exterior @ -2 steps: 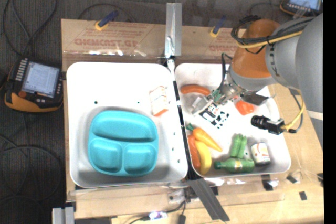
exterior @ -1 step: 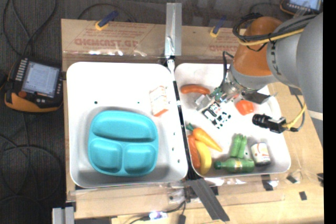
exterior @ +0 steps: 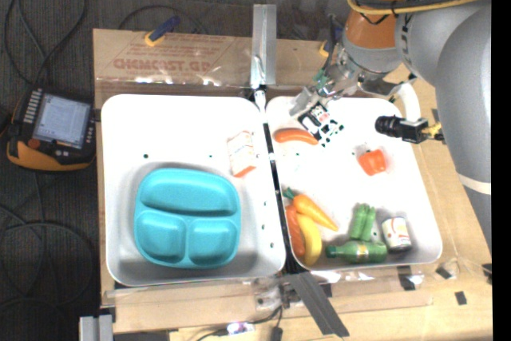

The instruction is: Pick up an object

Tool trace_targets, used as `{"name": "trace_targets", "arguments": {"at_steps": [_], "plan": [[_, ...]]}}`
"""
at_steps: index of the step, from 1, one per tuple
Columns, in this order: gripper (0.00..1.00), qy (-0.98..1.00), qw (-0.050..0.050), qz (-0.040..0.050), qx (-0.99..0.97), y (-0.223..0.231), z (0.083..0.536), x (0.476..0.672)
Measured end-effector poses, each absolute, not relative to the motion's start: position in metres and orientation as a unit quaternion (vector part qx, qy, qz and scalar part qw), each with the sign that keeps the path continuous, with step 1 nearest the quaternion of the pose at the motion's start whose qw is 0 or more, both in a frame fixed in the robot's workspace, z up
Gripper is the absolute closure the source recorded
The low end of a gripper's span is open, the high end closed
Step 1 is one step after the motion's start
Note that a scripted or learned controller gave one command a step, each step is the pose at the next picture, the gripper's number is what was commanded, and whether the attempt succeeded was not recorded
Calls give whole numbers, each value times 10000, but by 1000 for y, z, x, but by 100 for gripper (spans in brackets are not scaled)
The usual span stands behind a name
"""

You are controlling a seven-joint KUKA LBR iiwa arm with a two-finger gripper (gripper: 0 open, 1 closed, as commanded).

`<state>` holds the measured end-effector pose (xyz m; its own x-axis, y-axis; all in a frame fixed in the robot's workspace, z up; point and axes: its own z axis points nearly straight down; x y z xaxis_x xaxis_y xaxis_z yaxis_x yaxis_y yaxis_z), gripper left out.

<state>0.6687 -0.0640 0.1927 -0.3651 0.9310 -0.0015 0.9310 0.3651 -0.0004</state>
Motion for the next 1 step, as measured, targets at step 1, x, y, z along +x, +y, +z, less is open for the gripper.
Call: {"name": "trace_targets", "arguments": {"at_steps": [1], "plan": [[100,7522,-14,-12,6589,-50,182,638]]}}
